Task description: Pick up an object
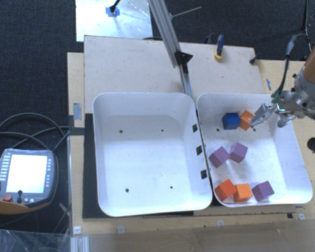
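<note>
Nearest, along the front wall of the right bin (299,156), sit an orange block (225,188), a second orange block (243,192) and a purple block (262,190), packed close; two more purple blocks (219,156) (238,152) lie mid-bin. Farther back, the pincer (258,117) hangs beside the small orange cube (246,119), which touches a blue cube (231,121). Whether it is spread or closed, I cannot tell. The likely failure: a finger lands on the cube's edge or strikes the blue neighbour, shoving both away instead of gripping.
</note>
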{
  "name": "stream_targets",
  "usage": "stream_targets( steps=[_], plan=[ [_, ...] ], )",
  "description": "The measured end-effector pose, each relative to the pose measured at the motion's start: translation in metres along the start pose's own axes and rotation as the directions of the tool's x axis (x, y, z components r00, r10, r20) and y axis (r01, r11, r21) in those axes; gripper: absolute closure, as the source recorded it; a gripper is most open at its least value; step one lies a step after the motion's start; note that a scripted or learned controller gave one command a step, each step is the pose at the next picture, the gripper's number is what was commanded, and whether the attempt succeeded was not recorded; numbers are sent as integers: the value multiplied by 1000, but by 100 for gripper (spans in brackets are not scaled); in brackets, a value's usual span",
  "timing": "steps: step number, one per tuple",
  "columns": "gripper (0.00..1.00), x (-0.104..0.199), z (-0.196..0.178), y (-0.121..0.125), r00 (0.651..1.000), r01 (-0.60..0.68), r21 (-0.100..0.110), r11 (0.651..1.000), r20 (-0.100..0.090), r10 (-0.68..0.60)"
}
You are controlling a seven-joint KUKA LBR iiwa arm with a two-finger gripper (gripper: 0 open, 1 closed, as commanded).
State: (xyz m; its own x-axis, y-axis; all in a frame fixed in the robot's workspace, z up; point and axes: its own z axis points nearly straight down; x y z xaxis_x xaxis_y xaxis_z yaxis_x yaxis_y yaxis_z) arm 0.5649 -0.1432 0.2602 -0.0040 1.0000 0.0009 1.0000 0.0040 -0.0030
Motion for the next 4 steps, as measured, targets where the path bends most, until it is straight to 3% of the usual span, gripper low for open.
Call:
stream_targets(
  steps=[1, 3, 4],
  plan=[
    [0, 0, -2, 1, 1000, -1, -4, 1000, 1, 1],
    [0, -6, 122, -1, 1000, -2, 2, 1000, 0, 2],
    [0, -5, 170, 1, 1000, -2, -7, 1000, -1, 2]
  ],
)
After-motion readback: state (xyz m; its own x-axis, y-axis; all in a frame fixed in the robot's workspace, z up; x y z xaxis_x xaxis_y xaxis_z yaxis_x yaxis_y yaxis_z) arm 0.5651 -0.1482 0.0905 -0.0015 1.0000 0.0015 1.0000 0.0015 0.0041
